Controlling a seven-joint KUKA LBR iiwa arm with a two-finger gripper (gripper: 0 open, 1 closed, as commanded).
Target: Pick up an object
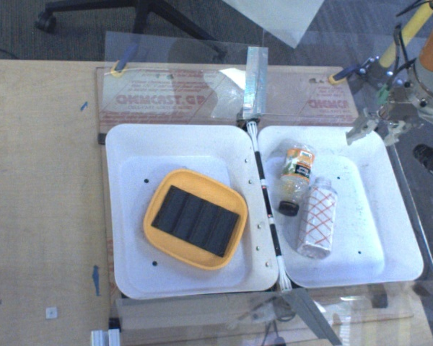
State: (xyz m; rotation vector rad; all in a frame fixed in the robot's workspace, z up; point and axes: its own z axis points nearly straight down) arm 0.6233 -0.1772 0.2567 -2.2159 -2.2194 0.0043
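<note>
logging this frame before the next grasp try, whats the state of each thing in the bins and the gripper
yellow dish: flat in the left bin, dark ridged pad on it
small bottle: on its side, black cap on, right bin
crosshatch-labelled bottle: on its side beside it
gripper: above the right bin's far right corner, holding nothing

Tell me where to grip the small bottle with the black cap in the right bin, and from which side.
Probably from straight above, fingers closing across the small bottle's labelled middle. It lies on its side, black cap toward the bin's near edge, so the round body offers two opposed sides. The patterned bottle lies close to its right, so that finger has little room.
</note>
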